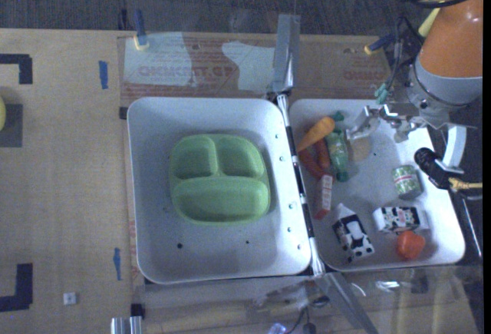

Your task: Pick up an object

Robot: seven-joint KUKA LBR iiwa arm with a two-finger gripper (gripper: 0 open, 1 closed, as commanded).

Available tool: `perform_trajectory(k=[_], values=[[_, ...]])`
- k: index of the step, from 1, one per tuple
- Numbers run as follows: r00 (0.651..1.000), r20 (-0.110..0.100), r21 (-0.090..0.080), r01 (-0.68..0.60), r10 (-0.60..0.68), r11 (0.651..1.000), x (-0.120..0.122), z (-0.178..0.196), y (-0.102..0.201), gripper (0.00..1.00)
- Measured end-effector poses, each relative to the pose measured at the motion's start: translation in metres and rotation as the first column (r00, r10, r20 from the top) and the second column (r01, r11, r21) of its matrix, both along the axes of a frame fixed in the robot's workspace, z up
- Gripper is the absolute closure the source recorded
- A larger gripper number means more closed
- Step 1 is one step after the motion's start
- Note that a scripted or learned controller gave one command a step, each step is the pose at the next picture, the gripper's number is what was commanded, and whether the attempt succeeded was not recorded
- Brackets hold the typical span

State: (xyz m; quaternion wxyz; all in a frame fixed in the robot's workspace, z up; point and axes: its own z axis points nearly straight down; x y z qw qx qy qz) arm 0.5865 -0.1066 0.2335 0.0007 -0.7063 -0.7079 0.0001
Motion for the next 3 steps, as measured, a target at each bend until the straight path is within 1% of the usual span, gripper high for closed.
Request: perform_trajectory(k=[1,2,3], values=[[0.998,0.005,-0.001,0.061,-0.061,0.998,0.014,-0.146,-0.018,0.00],[0.998,0.007,-0.003,0.064,-0.064,0.998,0.015,-0.135,-0.019,1.00],[0.994,0.004,0.000,0.113,-0.113,0.994,0.048,0.010,0.056,1.00]])
